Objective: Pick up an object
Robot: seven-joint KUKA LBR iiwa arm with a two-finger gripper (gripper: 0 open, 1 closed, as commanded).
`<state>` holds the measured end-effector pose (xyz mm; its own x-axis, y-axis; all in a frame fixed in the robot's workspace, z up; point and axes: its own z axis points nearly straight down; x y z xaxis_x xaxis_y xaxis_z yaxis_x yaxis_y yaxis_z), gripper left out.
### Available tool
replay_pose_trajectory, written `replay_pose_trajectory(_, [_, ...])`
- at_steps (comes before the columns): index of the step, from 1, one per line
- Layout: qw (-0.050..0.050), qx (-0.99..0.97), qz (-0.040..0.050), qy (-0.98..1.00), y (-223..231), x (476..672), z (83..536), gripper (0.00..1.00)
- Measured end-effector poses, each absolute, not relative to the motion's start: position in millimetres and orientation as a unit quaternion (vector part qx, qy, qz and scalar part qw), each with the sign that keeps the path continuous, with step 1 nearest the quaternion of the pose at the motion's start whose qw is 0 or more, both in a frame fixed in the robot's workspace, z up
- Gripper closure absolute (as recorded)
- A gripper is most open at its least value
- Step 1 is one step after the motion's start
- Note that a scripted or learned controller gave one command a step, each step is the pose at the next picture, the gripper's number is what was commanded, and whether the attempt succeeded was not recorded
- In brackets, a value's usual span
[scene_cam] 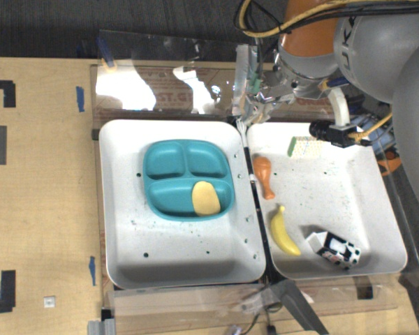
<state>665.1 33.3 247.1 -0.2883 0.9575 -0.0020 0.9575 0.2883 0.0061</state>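
Camera view: the gripper point(248, 110) hangs above the far rim where the two white bins meet; whether it is spread or pressed together I cannot tell. The left bin point(126, 236) holds a teal divided tray point(169, 166) with a yellow oval piece point(206, 199) in its near compartment. In the right bin point(349, 194) lie an orange toy drumstick point(264, 175), a banana point(284, 233), a black-and-white toy point(337, 250) and a small green-edged card point(302, 146).
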Motion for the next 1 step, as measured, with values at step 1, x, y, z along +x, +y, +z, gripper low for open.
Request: replay_pose_trajectory(1, [0.002,0.671,0.0021,0.741,38.3,667.4,297.8,1.0])
